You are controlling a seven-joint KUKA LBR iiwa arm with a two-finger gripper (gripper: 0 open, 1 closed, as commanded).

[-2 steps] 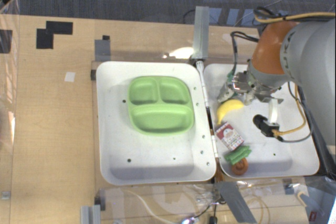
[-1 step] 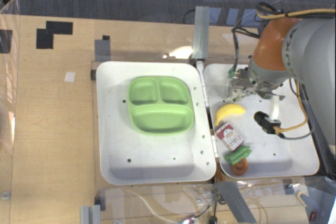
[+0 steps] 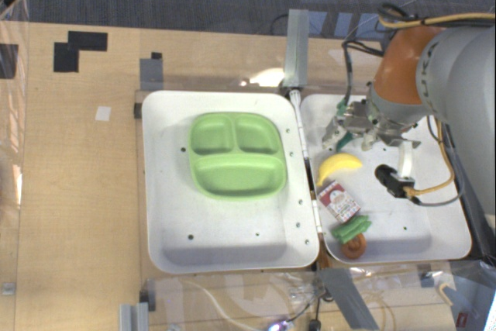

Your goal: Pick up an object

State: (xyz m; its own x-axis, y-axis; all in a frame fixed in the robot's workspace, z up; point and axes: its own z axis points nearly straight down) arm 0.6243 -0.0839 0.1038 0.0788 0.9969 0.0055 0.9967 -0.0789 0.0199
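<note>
Jaws (image 3: 350, 137) hang just above the banana (image 3: 341, 165); their spread is unclear.

A yellow banana (image 3: 341, 165) lies near the right bin's (image 3: 442, 240) left edge. Just below it a red-and-white packet (image 3: 339, 201) lies tilted, then a green piece (image 3: 351, 229) touching a brown, round thing (image 3: 354, 246) near the front edge.

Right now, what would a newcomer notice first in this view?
The green divided plate lying alone in the left bin. Then the grey and orange arm over the right bin, its gripper just above a yellow banana and a red-and-white carton.
</note>
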